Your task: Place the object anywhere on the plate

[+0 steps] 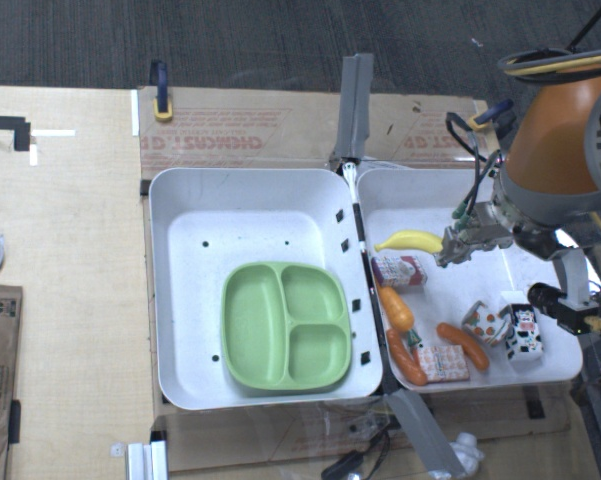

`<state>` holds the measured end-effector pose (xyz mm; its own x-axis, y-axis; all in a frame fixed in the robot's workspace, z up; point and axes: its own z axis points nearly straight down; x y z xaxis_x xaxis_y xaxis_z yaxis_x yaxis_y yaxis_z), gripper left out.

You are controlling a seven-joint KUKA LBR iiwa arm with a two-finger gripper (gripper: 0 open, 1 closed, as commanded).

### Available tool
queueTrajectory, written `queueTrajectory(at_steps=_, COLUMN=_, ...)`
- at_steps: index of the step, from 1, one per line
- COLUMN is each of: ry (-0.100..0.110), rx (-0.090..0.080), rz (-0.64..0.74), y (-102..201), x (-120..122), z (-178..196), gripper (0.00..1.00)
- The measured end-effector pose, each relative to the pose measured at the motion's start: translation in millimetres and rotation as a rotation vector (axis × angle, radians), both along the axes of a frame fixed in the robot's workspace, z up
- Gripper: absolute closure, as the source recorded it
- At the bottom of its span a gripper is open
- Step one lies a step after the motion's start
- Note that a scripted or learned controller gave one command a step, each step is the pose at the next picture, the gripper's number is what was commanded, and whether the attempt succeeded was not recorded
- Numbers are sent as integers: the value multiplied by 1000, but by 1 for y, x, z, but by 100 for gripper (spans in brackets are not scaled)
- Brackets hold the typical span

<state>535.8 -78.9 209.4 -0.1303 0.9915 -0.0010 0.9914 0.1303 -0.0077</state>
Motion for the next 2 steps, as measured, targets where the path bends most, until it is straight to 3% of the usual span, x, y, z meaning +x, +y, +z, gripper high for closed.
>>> queueTrajectory(at_steps=1, ry=-1, rx=0, rz=124, y=22, x=82, z=49, gripper=100)
queueTrajectory(at_steps=2, ry=1, rx=1, rz=146, y=50, x=113, z=-11, gripper=100)
